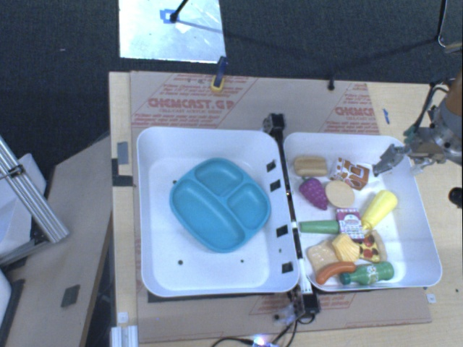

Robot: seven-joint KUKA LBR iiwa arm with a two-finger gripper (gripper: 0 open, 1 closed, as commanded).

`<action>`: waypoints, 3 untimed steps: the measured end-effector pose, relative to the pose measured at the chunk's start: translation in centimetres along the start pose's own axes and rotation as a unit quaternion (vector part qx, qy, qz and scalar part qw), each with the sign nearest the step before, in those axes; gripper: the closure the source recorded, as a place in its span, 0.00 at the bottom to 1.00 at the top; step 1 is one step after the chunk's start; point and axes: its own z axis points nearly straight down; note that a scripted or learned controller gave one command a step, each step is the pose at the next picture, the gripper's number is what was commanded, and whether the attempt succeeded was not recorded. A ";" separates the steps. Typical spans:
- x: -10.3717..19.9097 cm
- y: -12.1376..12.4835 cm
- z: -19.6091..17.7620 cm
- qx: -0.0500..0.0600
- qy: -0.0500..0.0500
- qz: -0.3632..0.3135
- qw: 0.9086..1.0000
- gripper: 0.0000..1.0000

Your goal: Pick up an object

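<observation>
Pincer (388,157) (grey metal) hovers over glossy toy food (346,223).

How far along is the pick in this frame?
Nothing looks picked yet. The toy foods, such as the yellow bottle and purple grapes, lie in the right bin. The gripper is above that bin's far edge. Descent, grasp and lift remain.

We are reading "CHEMCAST GP" in red letters on the brown protective sheet (189,101) lying under the bins, and we are seeing the same print repeating at its right (354,112). Other small packages are staying illegible to us.
</observation>
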 end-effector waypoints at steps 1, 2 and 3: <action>0.1 0.3 -0.8 -0.007 -0.002 -0.002 1.000 0.00; 0.2 0.0 3.4 -0.005 -0.001 -0.001 1.000 0.00; 1.1 0.1 9.2 -0.004 -0.001 -0.002 1.000 0.00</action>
